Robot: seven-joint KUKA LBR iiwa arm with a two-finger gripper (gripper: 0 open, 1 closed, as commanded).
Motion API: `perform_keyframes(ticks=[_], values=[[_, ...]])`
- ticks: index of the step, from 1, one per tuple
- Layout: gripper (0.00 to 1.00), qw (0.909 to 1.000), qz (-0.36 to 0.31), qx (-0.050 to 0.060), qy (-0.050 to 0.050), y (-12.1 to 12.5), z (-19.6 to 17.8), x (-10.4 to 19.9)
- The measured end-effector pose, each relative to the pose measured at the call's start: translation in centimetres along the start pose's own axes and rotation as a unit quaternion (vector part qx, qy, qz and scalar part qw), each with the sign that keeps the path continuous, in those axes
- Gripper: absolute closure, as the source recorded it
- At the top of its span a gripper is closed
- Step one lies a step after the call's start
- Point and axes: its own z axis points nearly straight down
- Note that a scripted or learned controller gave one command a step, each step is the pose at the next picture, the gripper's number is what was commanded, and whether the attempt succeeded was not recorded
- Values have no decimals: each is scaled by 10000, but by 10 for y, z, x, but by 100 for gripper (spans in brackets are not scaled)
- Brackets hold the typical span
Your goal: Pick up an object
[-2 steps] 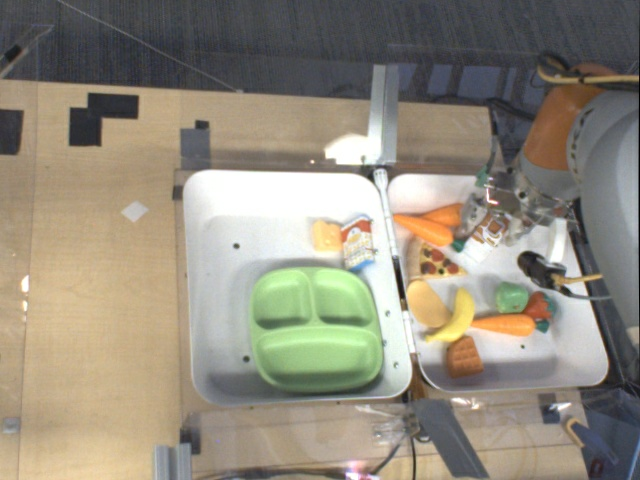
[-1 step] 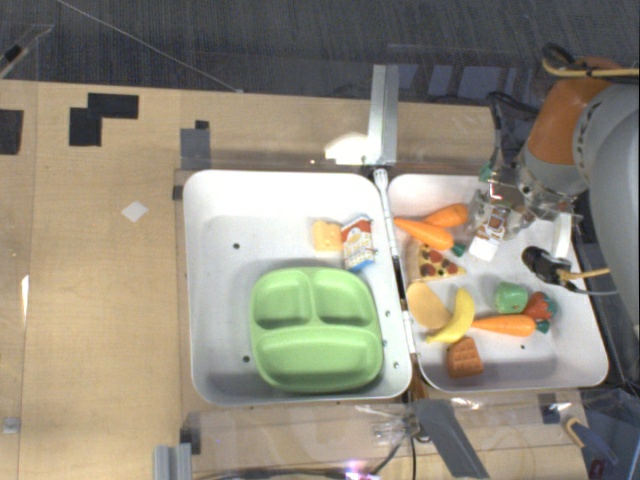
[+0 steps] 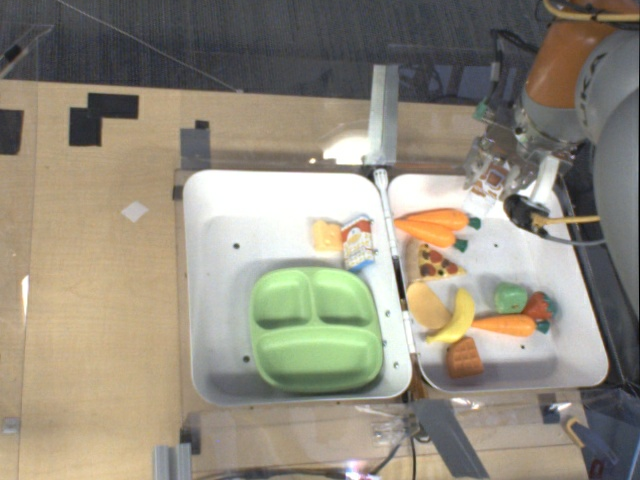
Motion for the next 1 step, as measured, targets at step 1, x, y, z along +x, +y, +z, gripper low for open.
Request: perform_keyframes(ticks=[1], values=[[100, 9809, -1947, 0, 4, -23, -28, 54]])
